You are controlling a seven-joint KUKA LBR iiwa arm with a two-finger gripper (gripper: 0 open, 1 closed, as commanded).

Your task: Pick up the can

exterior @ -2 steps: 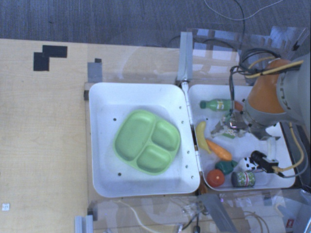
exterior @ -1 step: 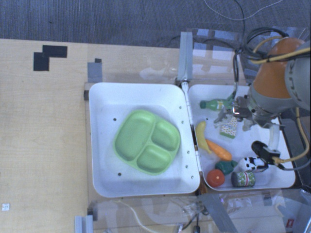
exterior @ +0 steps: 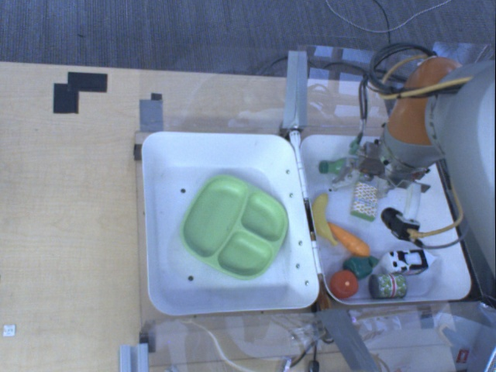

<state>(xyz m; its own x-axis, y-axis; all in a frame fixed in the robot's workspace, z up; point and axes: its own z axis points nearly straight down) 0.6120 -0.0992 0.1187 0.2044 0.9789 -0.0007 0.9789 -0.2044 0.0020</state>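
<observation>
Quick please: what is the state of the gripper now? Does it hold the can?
Gripper: open or closed cannot be told; it hangs over the right bin's upper part. The can lies apart near the front wall, not held.

Even, soft overhead light keeps the pale surface (exterior: 70,231) and both white bins (exterior: 163,208) bright without harsh glare, shadows stay faint beneath the green plate (exterior: 232,227), and the whole view looks slightly soft and grainy, with fine detail smeared.

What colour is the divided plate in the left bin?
The divided plate is light green, seen clearly in the camera view against the white left bin.
</observation>
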